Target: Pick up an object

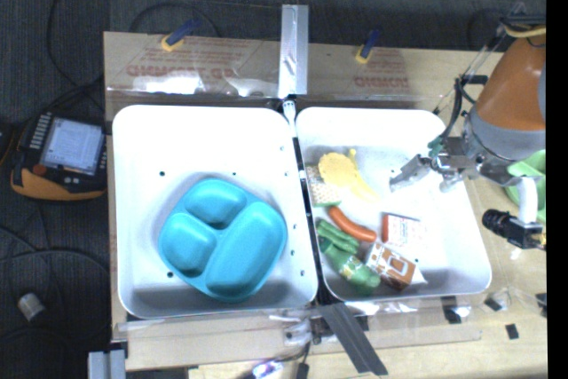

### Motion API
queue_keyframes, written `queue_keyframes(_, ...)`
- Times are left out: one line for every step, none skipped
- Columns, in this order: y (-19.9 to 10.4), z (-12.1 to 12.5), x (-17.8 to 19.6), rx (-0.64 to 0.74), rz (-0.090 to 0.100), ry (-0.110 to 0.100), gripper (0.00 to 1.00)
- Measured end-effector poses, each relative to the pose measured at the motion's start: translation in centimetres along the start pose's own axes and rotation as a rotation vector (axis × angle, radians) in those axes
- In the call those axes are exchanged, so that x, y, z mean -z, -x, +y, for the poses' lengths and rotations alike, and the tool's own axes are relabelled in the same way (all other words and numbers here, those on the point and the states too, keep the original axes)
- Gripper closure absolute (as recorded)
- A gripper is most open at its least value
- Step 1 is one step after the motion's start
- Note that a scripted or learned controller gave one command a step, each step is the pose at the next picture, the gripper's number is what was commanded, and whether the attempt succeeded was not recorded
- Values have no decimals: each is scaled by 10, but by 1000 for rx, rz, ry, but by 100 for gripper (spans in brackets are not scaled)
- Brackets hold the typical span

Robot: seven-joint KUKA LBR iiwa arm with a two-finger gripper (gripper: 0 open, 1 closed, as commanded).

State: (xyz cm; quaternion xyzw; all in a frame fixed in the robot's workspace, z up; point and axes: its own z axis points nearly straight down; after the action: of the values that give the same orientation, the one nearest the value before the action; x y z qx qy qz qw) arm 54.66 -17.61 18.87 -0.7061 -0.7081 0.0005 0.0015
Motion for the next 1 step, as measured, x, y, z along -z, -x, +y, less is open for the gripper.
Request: queue_keyframes(-48,49,-95,186,-5,0,0)
